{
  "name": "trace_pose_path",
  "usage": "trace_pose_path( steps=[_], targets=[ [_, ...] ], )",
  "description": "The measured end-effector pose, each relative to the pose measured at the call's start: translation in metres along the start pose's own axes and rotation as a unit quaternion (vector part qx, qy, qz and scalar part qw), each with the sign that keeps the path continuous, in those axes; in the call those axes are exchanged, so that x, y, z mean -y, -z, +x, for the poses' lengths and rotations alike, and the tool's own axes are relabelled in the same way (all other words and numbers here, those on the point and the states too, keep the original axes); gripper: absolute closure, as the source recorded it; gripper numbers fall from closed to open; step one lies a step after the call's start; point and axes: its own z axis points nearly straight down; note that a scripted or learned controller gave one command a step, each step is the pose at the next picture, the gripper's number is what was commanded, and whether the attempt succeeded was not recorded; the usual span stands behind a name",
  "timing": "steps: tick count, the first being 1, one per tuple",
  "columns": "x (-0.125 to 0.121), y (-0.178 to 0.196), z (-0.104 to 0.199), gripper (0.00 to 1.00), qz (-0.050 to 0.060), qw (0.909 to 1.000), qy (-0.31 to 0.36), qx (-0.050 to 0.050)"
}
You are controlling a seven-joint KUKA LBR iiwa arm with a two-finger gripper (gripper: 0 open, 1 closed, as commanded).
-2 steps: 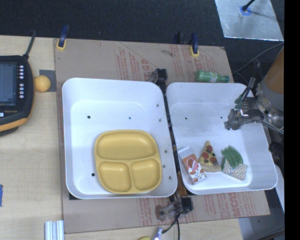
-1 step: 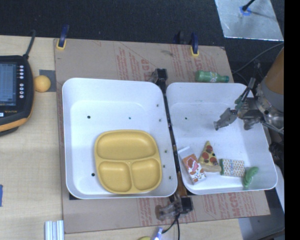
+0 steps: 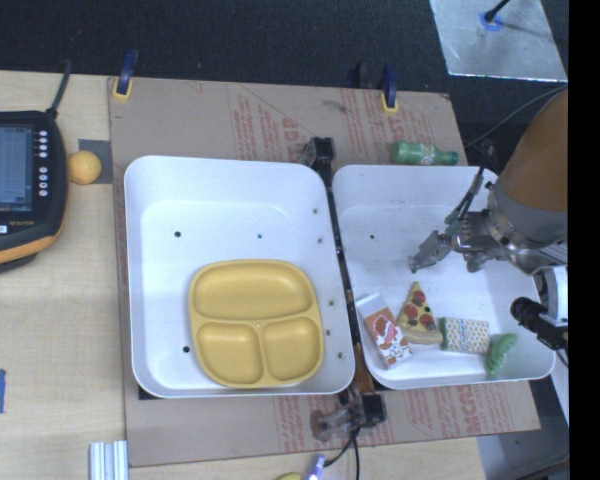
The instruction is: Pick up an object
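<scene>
In the camera view, the grey two-finger gripper (image 3: 432, 251) hangs with fingers spread and empty over the right white bin (image 3: 380, 190). The triangular pizza-slice toy (image 3: 416, 309) lies just nearer, long axis running near to far, beside a red-and-white snack packet (image 3: 387, 337).

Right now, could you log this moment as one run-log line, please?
gripper: over right bin, holding nothing | pizza slice: untouched | yellow tray: left bin

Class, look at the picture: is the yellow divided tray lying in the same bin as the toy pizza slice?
No: the yellow tray lies in the left bin, while the pizza slice lies in the right bin.
</scene>
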Motion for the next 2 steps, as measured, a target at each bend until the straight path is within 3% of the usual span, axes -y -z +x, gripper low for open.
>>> trace_pose_path(
  steps=[2],
  targets=[
    [0.01,-0.091,0.007,0.0,0.0,1.0,0.0,0.0]
  ],
)
